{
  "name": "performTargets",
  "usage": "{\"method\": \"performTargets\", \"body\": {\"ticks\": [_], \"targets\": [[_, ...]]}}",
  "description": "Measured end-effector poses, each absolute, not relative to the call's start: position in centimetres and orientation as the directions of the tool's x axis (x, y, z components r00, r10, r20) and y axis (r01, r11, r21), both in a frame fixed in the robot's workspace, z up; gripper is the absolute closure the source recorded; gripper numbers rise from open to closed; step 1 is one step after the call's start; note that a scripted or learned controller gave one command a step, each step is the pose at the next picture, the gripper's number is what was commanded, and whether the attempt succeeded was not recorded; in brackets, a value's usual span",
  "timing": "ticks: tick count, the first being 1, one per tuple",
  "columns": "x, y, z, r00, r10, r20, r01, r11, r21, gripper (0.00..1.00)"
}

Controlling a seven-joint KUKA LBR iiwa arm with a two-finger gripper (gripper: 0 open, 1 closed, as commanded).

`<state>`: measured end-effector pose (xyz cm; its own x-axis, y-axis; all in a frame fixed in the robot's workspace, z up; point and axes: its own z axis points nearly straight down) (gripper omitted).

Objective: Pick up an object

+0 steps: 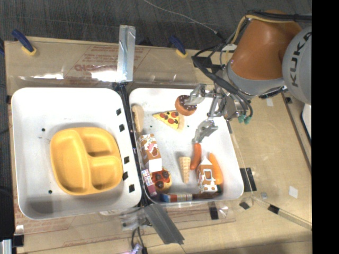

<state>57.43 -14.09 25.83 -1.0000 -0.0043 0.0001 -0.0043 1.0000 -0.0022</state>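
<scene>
The right bin (233, 142) holds several toy foods. A chocolate donut (185, 105) lies at the back, with a pizza slice (169, 119) just left of it. A red sausage (196, 155), an orange carrot (214, 164) and an ice cream cone (184, 168) lie nearer the front. My gripper (202, 112) hangs over the back right of this bin, open. One finger (197, 93) is beside the donut and the other (205, 130) is above the sausage's top end. Nothing sits between them.
A yellow divided plate (87, 159) lies in the left bin (26, 110). Along the right bin's left wall lie a breadstick (137, 117) and snack packets (150, 151). A small carton (207, 181) and a dark marker (177, 197) sit by the front wall.
</scene>
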Motion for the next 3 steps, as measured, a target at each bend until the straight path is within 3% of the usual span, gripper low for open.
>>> {"method": "performTargets", "body": {"ticks": [1, 2, 3], "targets": [[54.4, -15.3, 13.6, -0.995, -0.101, 0.008, -0.101, 0.995, 0.003, 0.00], [52.0, -19.4, 9.3, -0.980, -0.198, -0.003, -0.198, 0.980, -0.001, 0.00], [52.3, -19.2, 10.5, -0.978, -0.207, -0.009, -0.207, 0.978, -0.003, 1.00]]}}
